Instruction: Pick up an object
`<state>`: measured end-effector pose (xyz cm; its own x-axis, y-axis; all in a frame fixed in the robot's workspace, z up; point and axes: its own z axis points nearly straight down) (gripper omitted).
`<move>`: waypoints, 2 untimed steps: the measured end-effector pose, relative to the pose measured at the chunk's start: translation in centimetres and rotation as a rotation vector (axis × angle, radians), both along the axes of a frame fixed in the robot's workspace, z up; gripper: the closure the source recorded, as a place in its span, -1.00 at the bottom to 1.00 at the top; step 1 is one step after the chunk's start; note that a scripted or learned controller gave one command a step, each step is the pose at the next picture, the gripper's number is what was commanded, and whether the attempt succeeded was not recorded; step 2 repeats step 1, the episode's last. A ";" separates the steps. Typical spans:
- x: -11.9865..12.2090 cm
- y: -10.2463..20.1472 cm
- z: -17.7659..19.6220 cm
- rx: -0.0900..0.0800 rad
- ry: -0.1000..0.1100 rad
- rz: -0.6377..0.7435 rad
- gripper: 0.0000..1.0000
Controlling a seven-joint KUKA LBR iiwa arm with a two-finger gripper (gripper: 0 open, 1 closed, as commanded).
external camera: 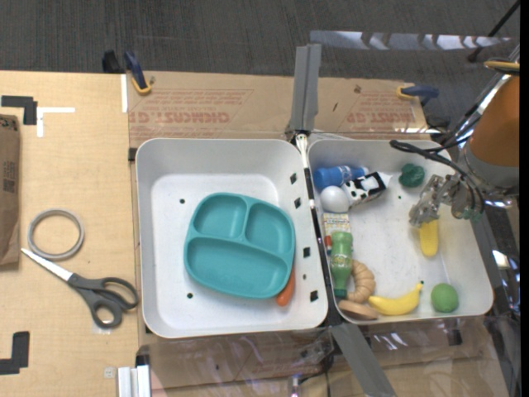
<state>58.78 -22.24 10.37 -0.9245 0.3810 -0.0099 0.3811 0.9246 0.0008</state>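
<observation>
My gripper (431,208) hangs over the right part of the right bin (475,251), its fingers open and nothing between them. A small yellow piece (428,241) lies on the bin floor just below it. In the same bin are a banana (395,303), a green ball (444,297), a dark green lump (412,174), a black-and-white toy (364,186), a blue item (331,176), a white ball (334,198), a green bottle (340,251) and tan pieces (361,279). The left bin (157,222) holds a teal divided plate (240,246) with an orange item (286,292) at its edge.
Scissors (91,288) and a tape roll (55,232) lie on the cardboard left of the bins. A brown bag (8,188) sits at the far left edge. A grey divider bar (306,89) runs between the bins at the back.
</observation>
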 end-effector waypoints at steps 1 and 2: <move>0.0 0.0 0.0 0.000 0.000 0.000 -1.00; 0.0 0.0 0.0 0.000 0.000 0.000 -1.00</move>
